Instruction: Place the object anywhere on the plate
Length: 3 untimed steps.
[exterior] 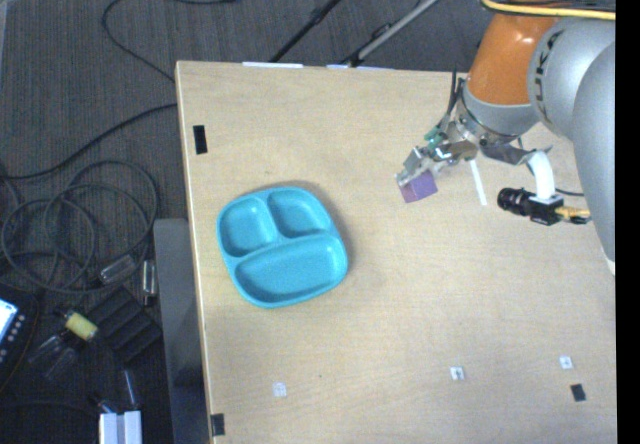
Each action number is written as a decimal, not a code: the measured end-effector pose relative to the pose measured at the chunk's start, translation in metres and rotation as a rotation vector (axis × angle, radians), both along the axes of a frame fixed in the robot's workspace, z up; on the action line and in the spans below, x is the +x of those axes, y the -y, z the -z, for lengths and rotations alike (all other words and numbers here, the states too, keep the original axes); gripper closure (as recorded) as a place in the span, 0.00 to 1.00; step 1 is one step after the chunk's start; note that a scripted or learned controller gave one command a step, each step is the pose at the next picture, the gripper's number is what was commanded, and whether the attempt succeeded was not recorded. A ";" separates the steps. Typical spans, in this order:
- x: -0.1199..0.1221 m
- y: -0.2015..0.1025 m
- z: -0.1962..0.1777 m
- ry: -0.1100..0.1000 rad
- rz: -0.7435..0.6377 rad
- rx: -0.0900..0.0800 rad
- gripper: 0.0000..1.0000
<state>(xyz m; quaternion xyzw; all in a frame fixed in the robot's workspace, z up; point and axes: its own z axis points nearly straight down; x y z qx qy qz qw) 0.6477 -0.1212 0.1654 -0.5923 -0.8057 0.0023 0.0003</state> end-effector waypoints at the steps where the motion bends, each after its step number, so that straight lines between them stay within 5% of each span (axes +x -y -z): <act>1: -0.001 -0.090 -0.017 0.000 -0.011 0.004 1.00; 2: -0.054 -0.139 -0.017 -0.001 -0.214 0.005 1.00; 3: -0.054 -0.138 -0.017 0.000 -0.214 0.005 0.00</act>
